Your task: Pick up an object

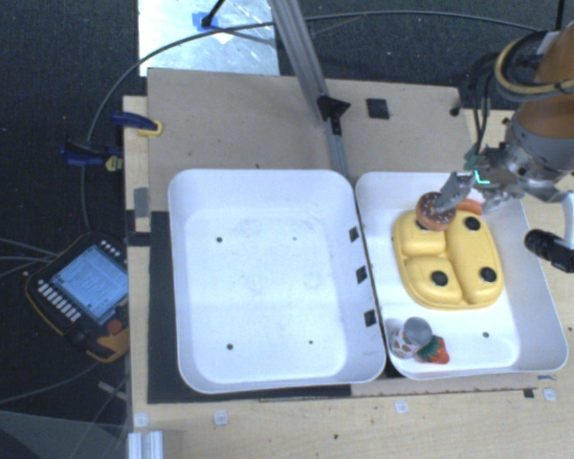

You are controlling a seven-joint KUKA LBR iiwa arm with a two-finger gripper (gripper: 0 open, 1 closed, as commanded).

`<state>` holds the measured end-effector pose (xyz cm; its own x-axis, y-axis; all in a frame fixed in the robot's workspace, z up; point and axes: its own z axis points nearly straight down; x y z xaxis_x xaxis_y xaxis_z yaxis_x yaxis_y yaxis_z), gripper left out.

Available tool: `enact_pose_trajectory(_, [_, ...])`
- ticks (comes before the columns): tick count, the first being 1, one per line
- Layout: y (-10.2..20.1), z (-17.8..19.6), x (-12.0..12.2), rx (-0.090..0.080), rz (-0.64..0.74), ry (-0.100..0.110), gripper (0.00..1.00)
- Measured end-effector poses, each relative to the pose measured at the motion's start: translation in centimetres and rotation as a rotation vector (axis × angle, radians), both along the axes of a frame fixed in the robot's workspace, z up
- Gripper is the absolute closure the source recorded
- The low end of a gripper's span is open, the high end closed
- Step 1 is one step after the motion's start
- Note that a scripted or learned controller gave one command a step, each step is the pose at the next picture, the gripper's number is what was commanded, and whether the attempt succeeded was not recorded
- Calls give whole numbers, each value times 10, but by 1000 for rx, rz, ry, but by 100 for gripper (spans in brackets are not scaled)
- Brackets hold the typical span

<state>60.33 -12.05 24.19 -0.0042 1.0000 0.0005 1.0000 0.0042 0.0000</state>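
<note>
From my remote seat I see the surface (239, 122), a brown board, carrying two shallow white plastic bins side by side. The left bin (187, 352) is nearer to the left edge of the surface, and the right bin (536, 342) is nearer to the right edge.

In the right bin lies a large yellow plastic toy block with four rounded lobes and black dots (450, 256). It is in the middle of the bin, a little toward the far edge. On its far left lobe sits a small round brown object (432, 210), like a little doughnut or cap; I cannot tell exactly what it is. In the near left corner of the same bin I see a small grey round piece (416, 332) and, just beside it, a small red and green piece (435, 351).

The grey arm with the orange band (555, 75) reaches in from the right edge of the surface. Its pincer (452, 195) is low over the far part of the yellow block, with the tip touching or just beside the brown object. If the pincer is wide or narrow I cannot tell, because the tip is too small and blurred.
</note>
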Motion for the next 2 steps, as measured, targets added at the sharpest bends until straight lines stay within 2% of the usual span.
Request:
enact_pose_trajectory(1, [0, 1, 0, 0, 0, -2, 0])
enact_pose_trajectory(2, [-10, -50, 1, -1, -3, 2, 0])
